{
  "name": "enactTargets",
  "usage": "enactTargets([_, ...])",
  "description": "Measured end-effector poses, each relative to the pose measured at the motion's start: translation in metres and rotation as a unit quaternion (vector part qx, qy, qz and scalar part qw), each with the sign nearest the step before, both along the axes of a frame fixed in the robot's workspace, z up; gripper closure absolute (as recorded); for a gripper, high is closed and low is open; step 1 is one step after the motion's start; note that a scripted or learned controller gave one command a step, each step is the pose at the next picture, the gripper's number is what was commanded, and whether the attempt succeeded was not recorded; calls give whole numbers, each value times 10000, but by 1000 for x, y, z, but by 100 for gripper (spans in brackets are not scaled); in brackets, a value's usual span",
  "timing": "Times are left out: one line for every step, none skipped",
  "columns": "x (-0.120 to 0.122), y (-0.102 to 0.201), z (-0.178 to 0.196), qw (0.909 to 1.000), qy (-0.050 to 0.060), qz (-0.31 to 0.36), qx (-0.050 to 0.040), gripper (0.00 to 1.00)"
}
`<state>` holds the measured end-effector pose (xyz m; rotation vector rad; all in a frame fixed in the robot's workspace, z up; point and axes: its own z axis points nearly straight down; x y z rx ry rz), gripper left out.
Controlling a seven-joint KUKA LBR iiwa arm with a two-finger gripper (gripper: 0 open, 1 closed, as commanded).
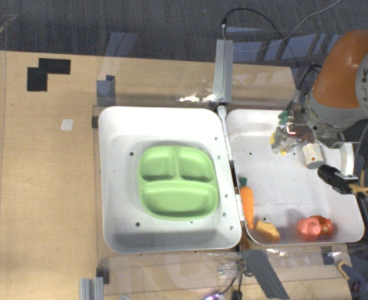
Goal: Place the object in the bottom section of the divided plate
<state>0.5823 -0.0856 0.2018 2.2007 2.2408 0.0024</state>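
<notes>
I see 2 white bins on the bench, side by side. In the left bin [118, 167] lies a green divided plate [176, 181] with 3 sections: 2 small ones at the top and 1 wide one at the bottom, and I see nothing inside any of them. The right bin [271, 180] holds the objects. A carrot [247, 206] lies along its left wall, pointing roughly up and down in my view, with its green end at the top. Just beside its lower end, in the bottom left corner, is a small yellow-orange piece [267, 231]; I cannot tell what it is exactly. Well apart from these, near the bottom right corner, rests a red fruit [315, 227]. The arm [350, 74] comes in from the right, and its gripper [288, 137] hangs over the upper right part of the right bin, away from all 3 objects. The end of the gripper is small and blurred, so I cannot tell if the fingers are spread or pressed together, and I see nothing between them.
</notes>
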Motion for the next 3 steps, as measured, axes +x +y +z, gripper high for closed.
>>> enactTargets([-20,14,-20,9953,12,-964,4,100])
enactTargets([-82,80,-20,9990,11,458,-1,100])
enactTargets([-94,140,-20,9964,8,851,-2,100])
